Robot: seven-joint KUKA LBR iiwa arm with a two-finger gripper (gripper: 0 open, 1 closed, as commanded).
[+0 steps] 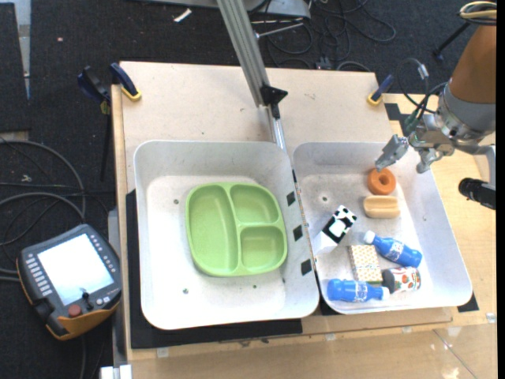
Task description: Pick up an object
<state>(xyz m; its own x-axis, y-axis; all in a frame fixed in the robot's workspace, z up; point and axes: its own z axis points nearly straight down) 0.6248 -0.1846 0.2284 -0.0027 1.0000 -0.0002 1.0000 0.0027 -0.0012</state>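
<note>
While my end effector (408, 153) hangs spread open and empty above the orange ring (382, 181), closing off-centre could knock it aside.

Pale bench on a dark floor

The wooden bench (205, 105) stands over black flooring (55, 156) strewn with cables (347, 14); a handheld control pendant (67, 279), possibly resting on the floor, sits left.

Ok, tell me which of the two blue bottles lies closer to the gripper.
The upper-right blue bottle, beside the tan block; the other blue bottle lies at the bin's front edge, farther from the gripper.
</note>
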